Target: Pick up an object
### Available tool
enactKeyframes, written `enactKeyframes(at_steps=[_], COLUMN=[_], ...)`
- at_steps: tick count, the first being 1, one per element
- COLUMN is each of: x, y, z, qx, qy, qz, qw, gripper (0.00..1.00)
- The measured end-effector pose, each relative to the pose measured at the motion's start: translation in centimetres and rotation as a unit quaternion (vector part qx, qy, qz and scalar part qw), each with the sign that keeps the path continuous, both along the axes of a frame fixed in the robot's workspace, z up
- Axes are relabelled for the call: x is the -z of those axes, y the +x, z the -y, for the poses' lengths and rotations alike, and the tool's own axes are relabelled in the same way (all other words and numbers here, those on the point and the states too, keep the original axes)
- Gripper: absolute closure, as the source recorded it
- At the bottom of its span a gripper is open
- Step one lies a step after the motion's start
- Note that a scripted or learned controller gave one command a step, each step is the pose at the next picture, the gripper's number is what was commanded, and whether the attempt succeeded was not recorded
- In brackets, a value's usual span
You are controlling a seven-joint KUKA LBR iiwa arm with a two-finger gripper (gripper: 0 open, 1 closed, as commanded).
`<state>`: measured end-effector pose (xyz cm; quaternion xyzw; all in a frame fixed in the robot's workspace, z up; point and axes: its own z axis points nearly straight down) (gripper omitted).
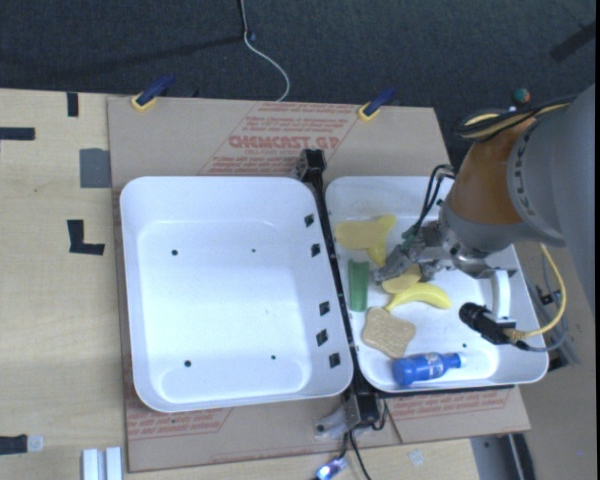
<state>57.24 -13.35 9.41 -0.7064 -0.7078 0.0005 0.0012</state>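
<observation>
Seen from above at a slant, two shallow white bins sat side by side on a cardboard-covered bench. The left bin [220, 288] held nothing visible. The right bin [525, 368] held the pickable things, gathered toward its left half: a pale yellow piece [365, 233] near the top, a green stick [358, 284] along the divider, a yellow banana [418, 293], a tan toast-shaped slice [388, 332], and a blue bottle [426, 368] lying near the front wall. The grey arm reached in from the right, its gripper [398, 260] low between the yellow piece and the banana, probably lined up for a grab there. Nothing showed between the gripper's tips, and whether they were spread or pressed together could not be told.
</observation>
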Motion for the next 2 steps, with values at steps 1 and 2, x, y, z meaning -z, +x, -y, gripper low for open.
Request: enactKeyframes(at_steps=[1,2], x=[-4.4,-9.4], y=[1.9,8.6], z=[-3.0,-8.7], qx=[-0.001,-0.003], qy=[-0.0002,-0.0007], qz=[0.002,0.005], qw=[1.0,1.0], gripper=[1.0,1.0])
